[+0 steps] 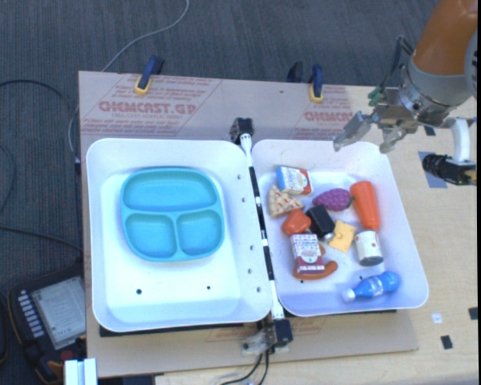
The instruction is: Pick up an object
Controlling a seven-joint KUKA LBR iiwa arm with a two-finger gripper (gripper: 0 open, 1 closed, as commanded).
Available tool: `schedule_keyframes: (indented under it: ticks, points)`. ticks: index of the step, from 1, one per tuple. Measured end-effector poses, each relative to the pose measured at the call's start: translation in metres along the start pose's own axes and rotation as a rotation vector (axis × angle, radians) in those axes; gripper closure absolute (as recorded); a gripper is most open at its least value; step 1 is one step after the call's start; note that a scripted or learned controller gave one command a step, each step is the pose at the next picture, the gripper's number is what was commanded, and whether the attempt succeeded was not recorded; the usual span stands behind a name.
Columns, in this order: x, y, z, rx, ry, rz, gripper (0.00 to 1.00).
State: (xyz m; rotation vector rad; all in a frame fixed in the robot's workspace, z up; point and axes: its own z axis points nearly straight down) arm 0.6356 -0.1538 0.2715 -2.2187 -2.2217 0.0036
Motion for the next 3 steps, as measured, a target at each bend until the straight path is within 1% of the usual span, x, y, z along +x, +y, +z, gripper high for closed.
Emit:
schedule_keyframes:
  ticks: [1, 2, 3]
  points:
    - [0.0, -0.014, 0.173, -0.001, 0.0, 0.0, 0.0]
    - [0.0, -0.015, 0.165, 0.002, 0.001, 0.001, 1.0]
    - [0.082, -0.085, 0.089, 0.0, 0.001, -0.001, 1.0]
